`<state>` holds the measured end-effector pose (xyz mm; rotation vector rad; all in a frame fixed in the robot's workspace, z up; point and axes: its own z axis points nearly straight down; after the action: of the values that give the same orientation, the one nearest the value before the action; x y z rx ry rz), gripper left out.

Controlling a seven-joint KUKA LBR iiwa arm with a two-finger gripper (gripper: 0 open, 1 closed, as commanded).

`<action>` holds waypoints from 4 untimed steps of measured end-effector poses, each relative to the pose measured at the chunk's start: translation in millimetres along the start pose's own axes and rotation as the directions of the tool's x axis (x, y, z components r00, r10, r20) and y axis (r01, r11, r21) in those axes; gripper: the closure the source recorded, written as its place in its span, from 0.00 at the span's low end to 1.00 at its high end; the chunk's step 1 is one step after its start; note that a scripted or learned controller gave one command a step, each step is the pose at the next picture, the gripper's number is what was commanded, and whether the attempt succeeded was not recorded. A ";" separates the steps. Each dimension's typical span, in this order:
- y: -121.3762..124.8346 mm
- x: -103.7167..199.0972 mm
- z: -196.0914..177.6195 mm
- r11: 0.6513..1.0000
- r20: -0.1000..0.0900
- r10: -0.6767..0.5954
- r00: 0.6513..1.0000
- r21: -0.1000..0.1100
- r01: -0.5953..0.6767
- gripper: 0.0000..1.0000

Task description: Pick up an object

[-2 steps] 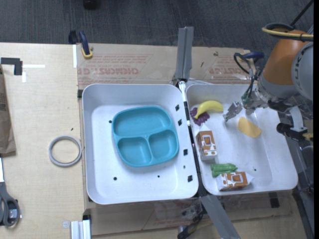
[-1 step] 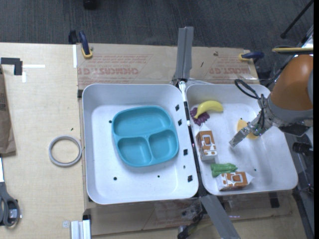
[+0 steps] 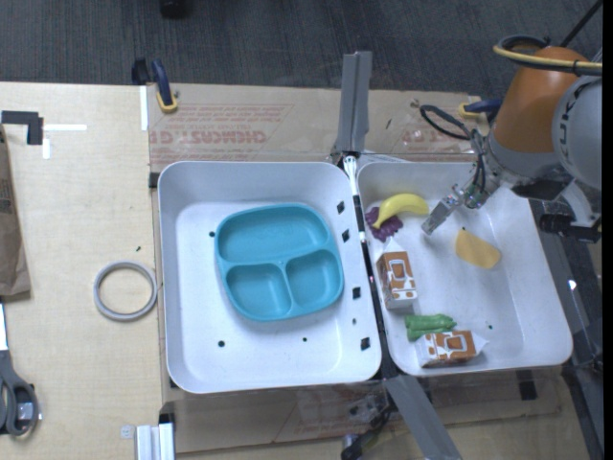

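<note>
**Banana nearest the gripper: light, smooth, best taken across the middle**

In the right bin (image 3: 536, 286) the gripper (image 3: 439, 218) hangs just right of the yellow banana (image 3: 402, 206), near the bin's upper left corner, apart from it and carrying nothing; whether it is released or clenched I cannot tell. The banana looks like a light, stiff toy with a smooth, curved skin, so it could slip; a hold across its middle seems safest. A purple piece (image 3: 373, 218) lies against its left end. The yellow lump (image 3: 477, 250) sits just beyond, the cartons (image 3: 397, 278) lower down
</note>
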<state>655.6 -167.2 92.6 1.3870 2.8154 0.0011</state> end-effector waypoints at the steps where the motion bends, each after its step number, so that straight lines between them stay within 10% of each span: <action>1: -79.4 7.8 -0.1 0.989 0.000 0.151 0.989 0.002 -0.151 0.00; 2: -27.9 -42.5 -0.4 0.999 -0.002 0.044 0.999 0.001 -0.044 0.00; 3: -71.2 -14.7 -0.3 0.944 0.000 -0.329 0.944 0.000 0.329 0.00; 4: -54.6 -26.7 -1.1 0.692 0.003 -0.722 0.692 -0.001 0.722 0.00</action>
<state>628.6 -221.6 93.7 0.1700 3.1304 0.0003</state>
